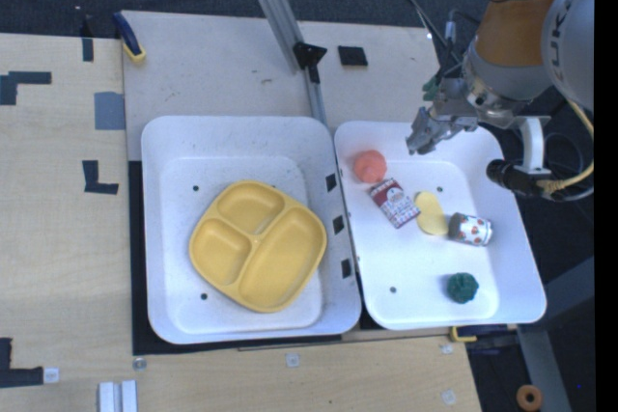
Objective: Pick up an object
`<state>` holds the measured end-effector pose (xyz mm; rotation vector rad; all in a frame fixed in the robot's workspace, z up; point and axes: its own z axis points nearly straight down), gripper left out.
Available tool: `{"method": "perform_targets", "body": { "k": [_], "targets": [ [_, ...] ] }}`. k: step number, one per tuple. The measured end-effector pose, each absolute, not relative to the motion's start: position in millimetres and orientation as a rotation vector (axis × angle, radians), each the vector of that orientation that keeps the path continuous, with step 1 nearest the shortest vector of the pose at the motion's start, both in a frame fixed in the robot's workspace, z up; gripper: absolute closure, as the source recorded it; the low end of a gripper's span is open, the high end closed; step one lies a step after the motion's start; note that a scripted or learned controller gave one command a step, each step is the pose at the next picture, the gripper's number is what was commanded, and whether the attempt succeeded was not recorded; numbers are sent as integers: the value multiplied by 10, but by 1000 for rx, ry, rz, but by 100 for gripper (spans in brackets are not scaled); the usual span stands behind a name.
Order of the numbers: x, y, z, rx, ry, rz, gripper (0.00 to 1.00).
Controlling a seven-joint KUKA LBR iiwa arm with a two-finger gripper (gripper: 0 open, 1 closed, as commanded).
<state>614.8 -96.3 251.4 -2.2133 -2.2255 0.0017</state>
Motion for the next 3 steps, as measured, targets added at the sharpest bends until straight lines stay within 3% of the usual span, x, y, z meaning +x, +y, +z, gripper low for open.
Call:
{"method": "perform_targets", "body": {
  "k": [2, 3],
  "targets": [
    [5951, 144, 2211, -2212, -2226, 2, 100],
    [5908, 684, 2325, -2211, -2229, -1, 100]
  ]
}}
